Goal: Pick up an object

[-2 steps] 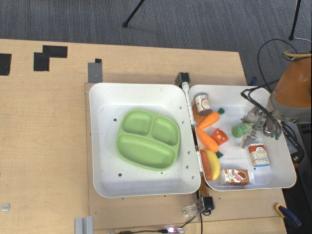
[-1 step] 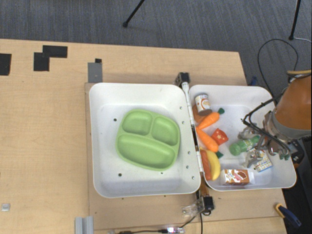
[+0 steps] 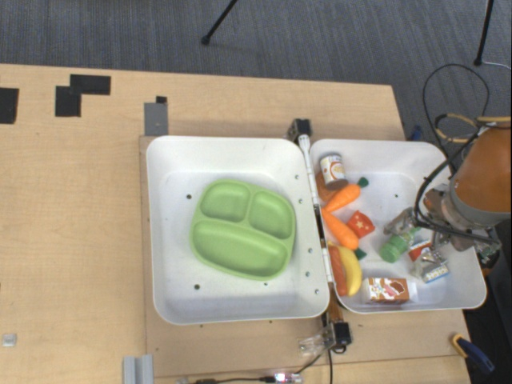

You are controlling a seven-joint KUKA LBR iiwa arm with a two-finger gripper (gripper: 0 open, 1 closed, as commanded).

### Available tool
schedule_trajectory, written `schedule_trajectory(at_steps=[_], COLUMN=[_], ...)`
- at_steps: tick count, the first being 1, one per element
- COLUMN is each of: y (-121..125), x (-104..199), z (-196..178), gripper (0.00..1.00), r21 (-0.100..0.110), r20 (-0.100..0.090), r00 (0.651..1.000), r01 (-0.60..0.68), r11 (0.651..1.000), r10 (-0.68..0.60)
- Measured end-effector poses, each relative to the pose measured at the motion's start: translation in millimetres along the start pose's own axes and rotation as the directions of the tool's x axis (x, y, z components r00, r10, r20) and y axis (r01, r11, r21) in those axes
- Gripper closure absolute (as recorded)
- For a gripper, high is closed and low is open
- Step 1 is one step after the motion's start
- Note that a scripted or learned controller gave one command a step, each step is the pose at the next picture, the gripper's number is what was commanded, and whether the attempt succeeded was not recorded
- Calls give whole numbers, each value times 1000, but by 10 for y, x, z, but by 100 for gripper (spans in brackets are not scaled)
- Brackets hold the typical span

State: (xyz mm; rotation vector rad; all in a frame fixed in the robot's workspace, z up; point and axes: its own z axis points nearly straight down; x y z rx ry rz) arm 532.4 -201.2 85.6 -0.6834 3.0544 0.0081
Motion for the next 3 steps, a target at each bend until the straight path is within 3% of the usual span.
schedule_trajectory(at_steps=[1,2,3], y=[-15,541,1023], x=[-8,-747,-1248], z=[-81,-541,-941], gripper=[100,100,100], r21=[2,0,-6], r20=[-1,-10,-9], r00=[1000,1000,870], r01=[-2,25,493], r11=[1000,1000,870], r10=[2,-25,-493])
